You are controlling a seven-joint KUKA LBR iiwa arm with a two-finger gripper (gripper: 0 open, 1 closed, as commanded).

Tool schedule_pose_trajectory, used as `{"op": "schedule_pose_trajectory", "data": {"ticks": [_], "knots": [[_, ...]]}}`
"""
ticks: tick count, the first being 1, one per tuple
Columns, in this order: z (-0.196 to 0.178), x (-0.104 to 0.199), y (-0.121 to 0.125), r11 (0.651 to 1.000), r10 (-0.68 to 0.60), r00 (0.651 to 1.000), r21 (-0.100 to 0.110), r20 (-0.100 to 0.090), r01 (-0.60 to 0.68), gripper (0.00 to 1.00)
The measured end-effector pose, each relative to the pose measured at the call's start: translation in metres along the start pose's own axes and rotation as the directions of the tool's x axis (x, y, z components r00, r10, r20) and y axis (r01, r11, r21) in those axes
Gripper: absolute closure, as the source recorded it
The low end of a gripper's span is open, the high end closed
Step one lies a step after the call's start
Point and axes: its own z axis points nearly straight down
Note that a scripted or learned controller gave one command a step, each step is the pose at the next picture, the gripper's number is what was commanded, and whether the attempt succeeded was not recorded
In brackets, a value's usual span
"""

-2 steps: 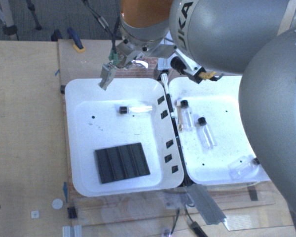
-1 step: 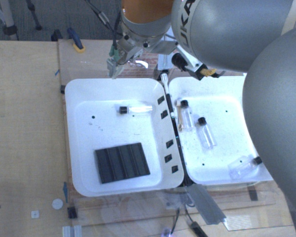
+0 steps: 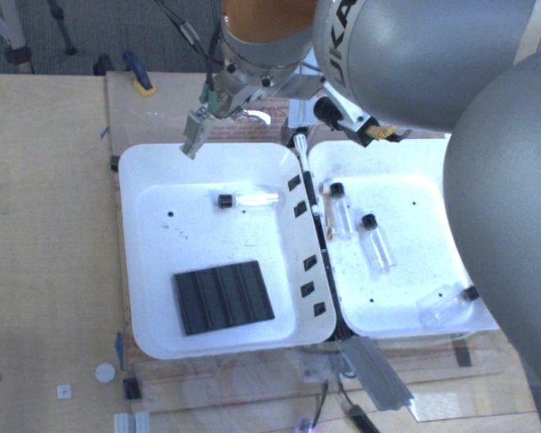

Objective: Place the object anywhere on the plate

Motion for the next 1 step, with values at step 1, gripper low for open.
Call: {"op": "schedule_pose_trajectory", "data": {"ticks": [1], "knots": [[-0.0114,-0.0004,0.0012,1.000,0.000,1.000,-0.006,0.003,0.000,1.00]]}}
